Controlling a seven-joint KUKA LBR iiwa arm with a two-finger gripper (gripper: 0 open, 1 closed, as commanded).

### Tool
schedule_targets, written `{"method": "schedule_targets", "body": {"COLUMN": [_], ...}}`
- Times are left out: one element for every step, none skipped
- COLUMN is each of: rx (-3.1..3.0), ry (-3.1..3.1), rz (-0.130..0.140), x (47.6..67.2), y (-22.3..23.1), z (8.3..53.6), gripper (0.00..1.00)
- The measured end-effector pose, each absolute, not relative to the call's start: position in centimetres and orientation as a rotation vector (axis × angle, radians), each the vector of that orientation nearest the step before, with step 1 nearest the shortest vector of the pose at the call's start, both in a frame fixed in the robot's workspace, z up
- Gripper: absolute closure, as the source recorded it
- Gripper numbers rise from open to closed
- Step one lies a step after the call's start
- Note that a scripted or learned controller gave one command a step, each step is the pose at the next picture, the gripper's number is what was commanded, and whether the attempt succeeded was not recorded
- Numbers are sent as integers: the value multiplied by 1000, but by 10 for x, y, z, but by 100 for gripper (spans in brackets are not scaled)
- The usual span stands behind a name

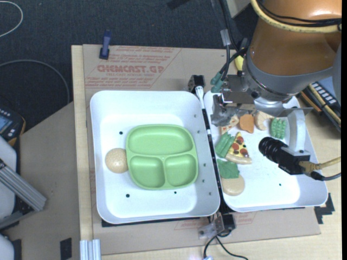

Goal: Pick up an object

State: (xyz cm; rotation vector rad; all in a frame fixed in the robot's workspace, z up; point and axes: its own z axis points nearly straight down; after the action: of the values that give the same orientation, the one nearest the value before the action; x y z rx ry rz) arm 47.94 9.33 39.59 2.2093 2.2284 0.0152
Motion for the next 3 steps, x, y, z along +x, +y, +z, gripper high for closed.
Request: {"method": "schedule_targets", "body": {"rx": [2230,2218,2227], "ry": [2221,2209,2225], "rz": [-14,17,-11], "x": [478,480,478], "y": [58,13,26], "z": [299,418,333], "gripper": [100,100,100]}}
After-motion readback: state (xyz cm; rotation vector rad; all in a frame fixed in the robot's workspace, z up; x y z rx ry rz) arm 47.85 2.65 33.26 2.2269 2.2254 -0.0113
